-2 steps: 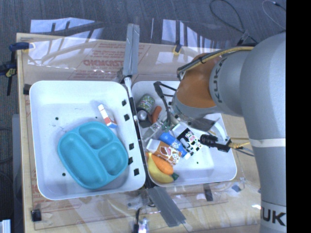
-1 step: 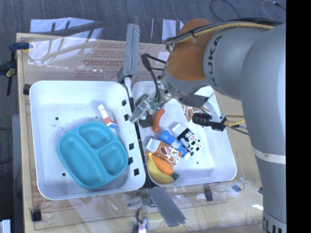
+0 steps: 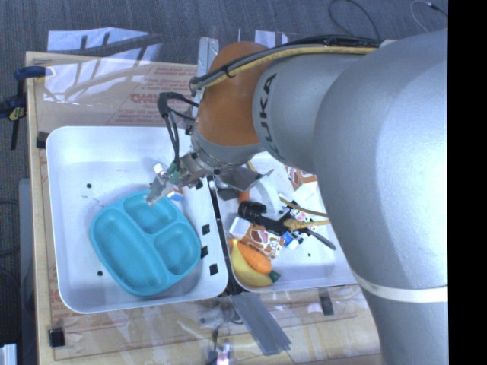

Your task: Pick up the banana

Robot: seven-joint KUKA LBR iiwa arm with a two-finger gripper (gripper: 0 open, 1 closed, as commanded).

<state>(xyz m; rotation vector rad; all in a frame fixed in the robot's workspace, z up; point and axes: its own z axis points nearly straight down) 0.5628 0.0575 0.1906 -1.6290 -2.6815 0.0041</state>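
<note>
arm: the grey kuka arm (image 3: 365,128) reaches in from the right and fills much of the upper right of the scene, its orange band (image 3: 228,97) sitting above the divide between the two bins.
pincer: the gripper (image 3: 161,182) hangs over the left bin (image 3: 68,226), right at the upper rim of the blue divided tray (image 3: 144,242); whether it is parted or closed cannot be told from this angle, and nothing is seen gripped in it.
banana: the banana (image 3: 247,268) lies in the right bin (image 3: 327,268), at that bin's lower left corner, hard against the wall shared with the left bin.
neighbours: an orange carrot-like piece (image 3: 257,258) lies on top of the banana, and a clutter of small items, among them a black-handled tool (image 3: 262,215), sits just above it.
key relation: the banana lies to the lower right of the pincer, on the far side of the dividing wall, so the two are in different bins and apart.
long axis: the banana runs from upper left to lower right, curving along the bin's corner.
judgement of stage: the pick looks not yet begun on the banana, since the pincer is over the wrong bin.
what the next move calls for: likely a lift over the wall, then a descent with the closing direction set across the banana's long axis.
risk: the carrot piece on top and the close wall leave little room, so a grab may slip or catch the wrong thing.
</note>
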